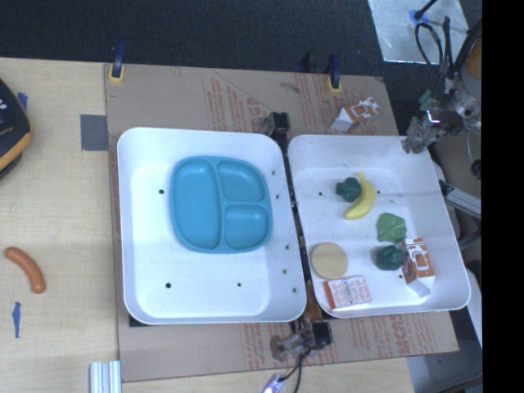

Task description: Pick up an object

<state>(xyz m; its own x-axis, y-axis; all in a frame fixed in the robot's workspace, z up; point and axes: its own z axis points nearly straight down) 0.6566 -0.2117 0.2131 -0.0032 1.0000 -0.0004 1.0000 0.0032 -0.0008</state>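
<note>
The right bin (pixel 426 178) holds a yellow banana (pixel 361 200) with a dark green piece (pixel 349 188) against its far end. Nearer the front lie a light green piece (pixel 391 226), a dark teal piece (pixel 390 257), a round tan biscuit (pixel 329 260), a red-and-white packet (pixel 348 291) and an orange-and-white carton (pixel 418 262). My gripper (pixel 415 135) hangs over the bin's far right corner, apart from all of these and with nothing visibly in it.
A blue divided plate (pixel 221 203) lies in the left bin (pixel 139 244). A small carton (pixel 358 113) rests on the cardboard behind the right bin. On the bench at left are a sausage (pixel 26 269) and a yellow-and-black device (pixel 11 126).
</note>
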